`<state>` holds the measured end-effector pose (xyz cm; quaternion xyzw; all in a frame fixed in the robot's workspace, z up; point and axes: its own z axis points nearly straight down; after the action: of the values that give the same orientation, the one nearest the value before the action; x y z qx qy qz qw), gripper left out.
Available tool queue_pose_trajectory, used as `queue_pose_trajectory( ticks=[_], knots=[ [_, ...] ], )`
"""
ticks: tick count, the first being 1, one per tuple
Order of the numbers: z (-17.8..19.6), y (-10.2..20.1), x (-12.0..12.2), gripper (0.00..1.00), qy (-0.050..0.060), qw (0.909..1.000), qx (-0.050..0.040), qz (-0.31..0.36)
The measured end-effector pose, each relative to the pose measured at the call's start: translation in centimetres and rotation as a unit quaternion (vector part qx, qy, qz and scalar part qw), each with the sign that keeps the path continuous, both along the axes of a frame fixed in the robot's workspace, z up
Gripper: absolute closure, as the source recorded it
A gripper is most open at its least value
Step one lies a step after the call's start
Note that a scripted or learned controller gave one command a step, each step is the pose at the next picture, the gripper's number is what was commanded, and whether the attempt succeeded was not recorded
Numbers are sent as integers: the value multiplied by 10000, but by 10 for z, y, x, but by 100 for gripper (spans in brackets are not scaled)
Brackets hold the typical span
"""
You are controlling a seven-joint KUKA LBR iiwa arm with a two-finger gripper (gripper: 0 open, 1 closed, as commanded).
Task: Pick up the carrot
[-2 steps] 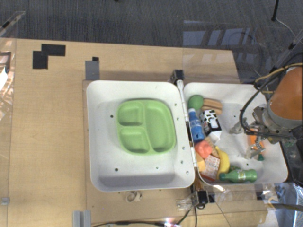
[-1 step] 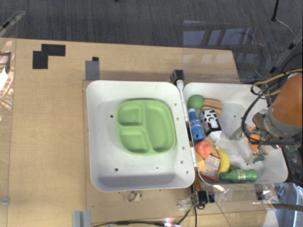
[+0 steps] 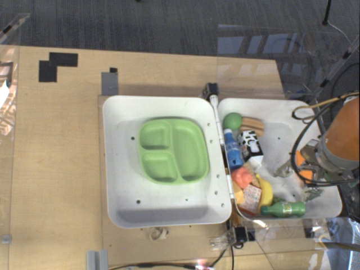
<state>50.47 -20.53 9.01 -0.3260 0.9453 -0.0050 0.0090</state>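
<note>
Arm comes in from the right, orange band and wrist sitting over the right bin (image 3: 337, 204), tool (image 3: 306, 176) down at that bin's right side. Cannot tell the tool's state from here, the wrist and cables cover it. Carrot (image 3: 304, 166): my best read is the small orange patch right at the tool, just left of the wrist, mostly hidden, so I can't say whether it's lying on the bin floor or touching the tool. Not confident on that ID. Rest of the right bin is crowded along its left wall: green ball (image 3: 232, 121) at the top, a blue bottle (image 3: 232, 149) below it, a black-and-white item (image 3: 251, 142) beside that, then a pink-orange piece (image 3: 243, 177), a banana (image 3: 265, 190), and a green bottle (image 3: 283, 209) lying on its side at the bottom, near the tool. Left bin (image 3: 112, 151) holds a green 3-compartment tray (image 3: 171, 151), not involved. Step in hand, as I judge it: approach or grasp at the carrot, lift not done. Next move needs a firm close on the orange piece, then a straight vertical lift, keeping clear of the green bottle and the bin's right wall. Risk: a glancing grip on something that small and half-hidden slips out on the way up.
</note>
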Motion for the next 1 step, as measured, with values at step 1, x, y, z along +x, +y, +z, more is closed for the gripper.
queue_pose_trajectory(
  ticks=[1],
  knots=[
    [0, 9, -4, 0, 10, 9899, -12, 1415]
  ],
)
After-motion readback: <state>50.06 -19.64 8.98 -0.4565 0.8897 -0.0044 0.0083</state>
